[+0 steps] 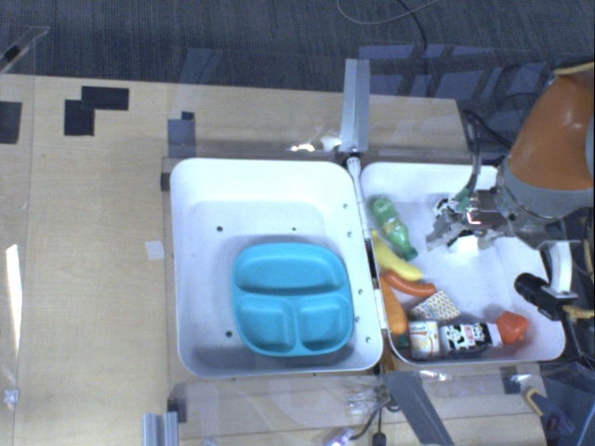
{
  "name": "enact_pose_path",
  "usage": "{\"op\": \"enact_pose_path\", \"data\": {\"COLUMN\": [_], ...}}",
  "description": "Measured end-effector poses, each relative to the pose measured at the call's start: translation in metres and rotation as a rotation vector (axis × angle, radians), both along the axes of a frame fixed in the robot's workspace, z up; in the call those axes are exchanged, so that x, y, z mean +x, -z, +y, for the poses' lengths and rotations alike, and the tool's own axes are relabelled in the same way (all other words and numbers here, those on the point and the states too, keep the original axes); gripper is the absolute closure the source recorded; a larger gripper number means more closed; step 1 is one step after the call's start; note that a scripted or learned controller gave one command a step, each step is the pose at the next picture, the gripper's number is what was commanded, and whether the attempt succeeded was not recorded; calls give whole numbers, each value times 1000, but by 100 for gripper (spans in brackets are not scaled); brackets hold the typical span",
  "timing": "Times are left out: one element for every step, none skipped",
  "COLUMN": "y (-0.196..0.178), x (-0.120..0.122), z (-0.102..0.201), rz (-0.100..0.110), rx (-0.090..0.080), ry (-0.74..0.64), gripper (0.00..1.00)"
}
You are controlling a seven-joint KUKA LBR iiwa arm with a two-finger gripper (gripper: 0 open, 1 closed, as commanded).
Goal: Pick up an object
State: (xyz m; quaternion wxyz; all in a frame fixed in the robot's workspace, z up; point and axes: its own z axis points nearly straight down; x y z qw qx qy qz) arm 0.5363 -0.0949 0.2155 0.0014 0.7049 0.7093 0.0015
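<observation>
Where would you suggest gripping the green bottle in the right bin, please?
Probably across the middle of the green bottle, coming straight down. It lies on its side near the bin's left wall, its lower end by the banana, so its upper half looks freest.

Floor up top is dark blue-grey carpet (186, 17) with a thin black cable (400, 12) looping across it. The desk (84, 277) is light wood with a few black squares (88, 110) near the left corner. Grey metal post (357, 100) at the back edge.
</observation>
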Motion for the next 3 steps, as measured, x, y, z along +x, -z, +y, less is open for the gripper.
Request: {"op": "enact_pose_path", "data": {"y": [-11, -100, -75], "x": [2, -9, -49], "z": [1, 68, 72], "rz": [-5, -4, 0], "rx": [0, 0, 0], "ry": [-4, -35, -21], "gripper": [100, 100, 100]}}
